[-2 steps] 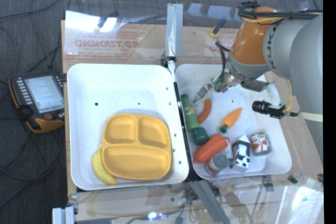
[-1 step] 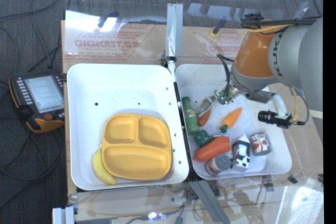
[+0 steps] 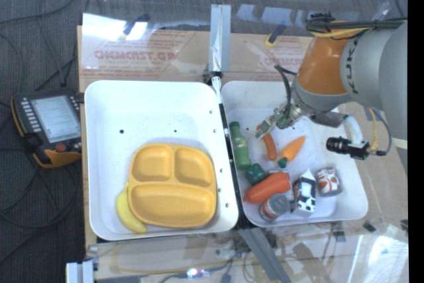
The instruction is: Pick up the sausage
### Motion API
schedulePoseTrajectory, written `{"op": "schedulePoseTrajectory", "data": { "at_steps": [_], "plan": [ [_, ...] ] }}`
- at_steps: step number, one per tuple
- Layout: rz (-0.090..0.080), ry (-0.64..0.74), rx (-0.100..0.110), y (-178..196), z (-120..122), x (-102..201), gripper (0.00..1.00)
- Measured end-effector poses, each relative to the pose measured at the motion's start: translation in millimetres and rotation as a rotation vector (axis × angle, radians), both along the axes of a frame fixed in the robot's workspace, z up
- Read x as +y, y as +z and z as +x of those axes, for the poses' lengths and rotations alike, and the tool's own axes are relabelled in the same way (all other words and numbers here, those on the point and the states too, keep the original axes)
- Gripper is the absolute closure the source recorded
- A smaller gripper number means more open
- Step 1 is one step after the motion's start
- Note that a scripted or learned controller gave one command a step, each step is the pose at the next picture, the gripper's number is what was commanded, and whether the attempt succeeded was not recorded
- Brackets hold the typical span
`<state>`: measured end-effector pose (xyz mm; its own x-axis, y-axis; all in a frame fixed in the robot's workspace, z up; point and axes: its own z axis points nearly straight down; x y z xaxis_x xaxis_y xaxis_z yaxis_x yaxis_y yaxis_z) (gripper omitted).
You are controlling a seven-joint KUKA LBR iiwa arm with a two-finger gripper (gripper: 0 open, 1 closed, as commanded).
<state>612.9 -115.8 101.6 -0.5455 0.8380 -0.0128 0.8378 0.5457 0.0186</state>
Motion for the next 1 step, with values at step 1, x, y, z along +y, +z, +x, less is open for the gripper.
{"op": "schedulePoseTrajectory", "data": {
  "at_steps": [1],
  "plan": [
    [0.003, -0.149, 0.022, -3.2, 15.5, -13.9, 1.00]
  ]
}}
